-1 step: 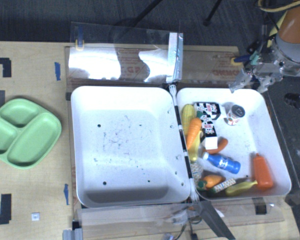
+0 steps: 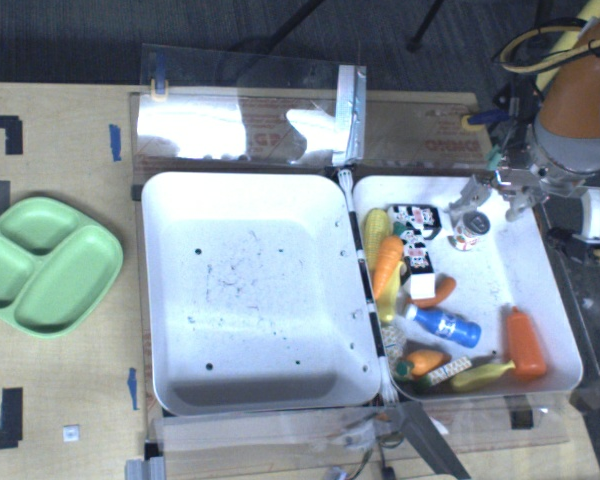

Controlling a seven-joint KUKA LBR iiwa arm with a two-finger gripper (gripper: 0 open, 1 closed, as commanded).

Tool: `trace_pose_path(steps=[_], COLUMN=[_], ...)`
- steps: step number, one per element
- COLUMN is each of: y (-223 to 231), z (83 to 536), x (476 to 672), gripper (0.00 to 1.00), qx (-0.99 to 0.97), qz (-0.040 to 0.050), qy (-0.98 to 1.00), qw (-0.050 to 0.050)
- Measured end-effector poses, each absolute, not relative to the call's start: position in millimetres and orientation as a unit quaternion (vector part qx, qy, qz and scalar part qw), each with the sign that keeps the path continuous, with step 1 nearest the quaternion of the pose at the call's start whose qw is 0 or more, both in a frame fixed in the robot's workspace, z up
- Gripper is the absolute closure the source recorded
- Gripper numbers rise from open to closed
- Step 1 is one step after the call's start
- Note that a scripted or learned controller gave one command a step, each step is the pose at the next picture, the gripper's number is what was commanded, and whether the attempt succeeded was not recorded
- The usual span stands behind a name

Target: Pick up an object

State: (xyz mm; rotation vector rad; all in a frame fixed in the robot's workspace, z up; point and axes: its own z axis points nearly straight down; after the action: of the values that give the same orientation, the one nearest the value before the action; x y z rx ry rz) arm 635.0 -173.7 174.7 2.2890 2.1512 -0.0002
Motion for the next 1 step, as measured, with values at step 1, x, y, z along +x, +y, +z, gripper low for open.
trace_pose_path(steps=[1], y=[-183.0], z=[158.2], x=[650.0], gripper=[0.00], qx=[0.745], qz=[0.0007], qy=[0.667], qw=[0.002])
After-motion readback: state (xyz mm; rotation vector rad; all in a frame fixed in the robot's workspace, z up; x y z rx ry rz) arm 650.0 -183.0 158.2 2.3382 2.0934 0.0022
